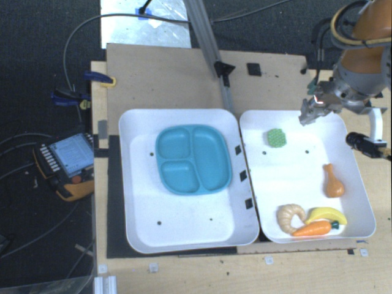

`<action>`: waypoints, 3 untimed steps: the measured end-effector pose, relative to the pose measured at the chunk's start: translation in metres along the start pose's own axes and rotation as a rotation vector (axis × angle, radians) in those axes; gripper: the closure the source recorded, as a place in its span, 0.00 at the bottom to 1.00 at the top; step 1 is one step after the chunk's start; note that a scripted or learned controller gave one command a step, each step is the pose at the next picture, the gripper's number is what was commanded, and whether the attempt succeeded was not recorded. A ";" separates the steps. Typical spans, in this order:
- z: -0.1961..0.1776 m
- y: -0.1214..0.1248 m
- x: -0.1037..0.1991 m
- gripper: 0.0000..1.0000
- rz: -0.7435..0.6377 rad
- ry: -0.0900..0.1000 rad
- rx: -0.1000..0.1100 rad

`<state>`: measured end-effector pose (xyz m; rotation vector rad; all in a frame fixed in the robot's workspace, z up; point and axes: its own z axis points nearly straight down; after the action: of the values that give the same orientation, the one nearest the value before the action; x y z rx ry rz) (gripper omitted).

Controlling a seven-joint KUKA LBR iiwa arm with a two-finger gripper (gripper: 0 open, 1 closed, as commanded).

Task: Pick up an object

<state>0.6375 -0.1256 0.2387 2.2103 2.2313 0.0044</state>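
In the right bin point(306, 164) lie a green knobbly ball point(276, 138) near the back, an orange-brown pear-shaped piece point(333, 181) at the right, and a cluster at the front: a tan croissant-like piece point(290, 216), a yellow banana point(326, 214) and an orange carrot point(313, 228). My gripper point(311, 111) hangs over the bin's back right part, to the right of and a little behind the green ball. Nothing shows in it.
The left bin point(184, 225) holds a blue divided plate point(193, 159). A grey pole point(205, 29) slants down to the seam between the bins. A black fitting point(361, 142) sticks out at the right bin's right rim.
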 end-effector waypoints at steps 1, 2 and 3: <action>0.011 -0.007 0.050 1.00 0.000 0.000 0.001; 0.002 -0.015 0.108 1.00 -0.002 0.002 0.001; 0.013 -0.023 0.158 1.00 -0.001 0.001 0.003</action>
<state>0.6131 0.0324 0.2262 2.2113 2.2340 0.0027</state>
